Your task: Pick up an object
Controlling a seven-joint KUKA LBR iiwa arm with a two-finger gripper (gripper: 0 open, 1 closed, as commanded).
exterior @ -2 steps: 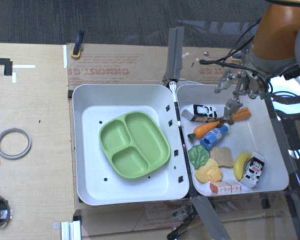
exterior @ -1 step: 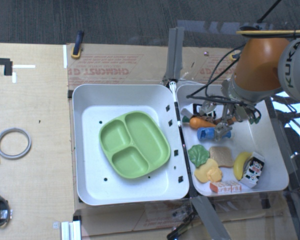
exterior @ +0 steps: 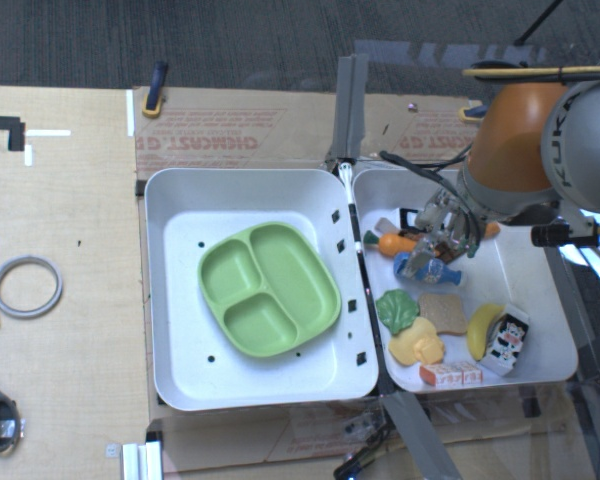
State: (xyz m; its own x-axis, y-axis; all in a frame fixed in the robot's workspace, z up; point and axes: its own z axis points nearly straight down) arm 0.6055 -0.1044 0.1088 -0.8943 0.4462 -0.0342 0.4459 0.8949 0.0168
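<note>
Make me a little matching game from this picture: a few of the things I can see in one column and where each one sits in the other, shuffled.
Things:
1. green divided plate
2. banana
3. roll of tape
4. blue-handled clamp

Places:
A. on the wooden bench, left of both bins
B. in the left bin
C. at the top edge of the cardboard, behind the bins
D. in the right bin, near its front

Pairs: 1-B, 2-D, 3-A, 4-C

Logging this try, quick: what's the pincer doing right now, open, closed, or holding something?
Pincer: down in the right bin over the blue object; open or closed cannot be told.
</note>
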